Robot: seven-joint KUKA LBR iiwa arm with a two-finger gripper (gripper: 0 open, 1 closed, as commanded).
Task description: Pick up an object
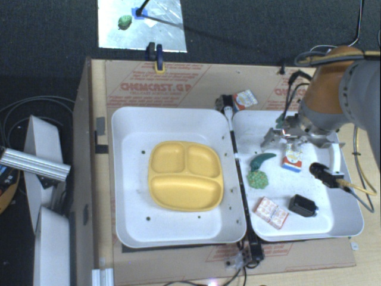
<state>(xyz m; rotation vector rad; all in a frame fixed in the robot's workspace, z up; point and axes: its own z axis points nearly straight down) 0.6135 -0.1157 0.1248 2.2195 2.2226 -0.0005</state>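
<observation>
Around my bench lies dark carpet [47, 34]. A shiny foil sheet [141, 15] sits on it beyond the brown cardboard board [178, 82]. To one side I see black cables [24, 109], white panels [44, 154] and an aluminium rail [34, 164].

1. Even, fairly bright overhead light is falling across the scene, and the two white bins [178, 124] are reading clean without blowing out.
2. Glare is showing on the reflective sheet [143, 16] at the top, where pale streaks are washing out its surface.
3. Shadows are staying soft and short; a faint one is lying under the yellow tray [184, 174], another beneath the arm [339, 88].
4. The dark floor around the counter [178, 79] is sinking into near black, losing texture.
5. The whole picture is looking slightly soft and grainy, with small printed labels staying unreadable.
6. The arm's near part is appearing a little blurred at the right.
</observation>
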